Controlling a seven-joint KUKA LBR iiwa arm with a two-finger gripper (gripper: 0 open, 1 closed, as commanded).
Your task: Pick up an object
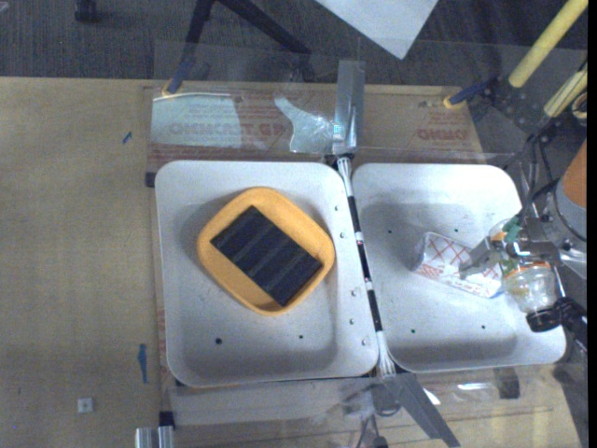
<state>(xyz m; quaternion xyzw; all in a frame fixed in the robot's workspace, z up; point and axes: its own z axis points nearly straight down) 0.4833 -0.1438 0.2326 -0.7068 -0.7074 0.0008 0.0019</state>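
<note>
Wooden bench (75, 250), right bin (438, 325), claw (490, 255) touching white packet (457, 264)

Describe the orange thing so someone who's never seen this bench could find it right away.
Two white bins sit side by side; look in the left bin. Near its middle lies the orange pad, rounded, with a dark ribbed panel on top. The small packet in the right bin is white with red print.

Tan wooden bench (65, 250) is carrying two shallow white bins, sitting side by side and touching along the centre seam. Left bin (177, 343), right bin (410, 185). A cardboard sheet (215, 119) with red print is lying flat on the bench behind both bins, clear plastic over part of it. A small blue mark (143, 362) is showing left of the bins.
</note>
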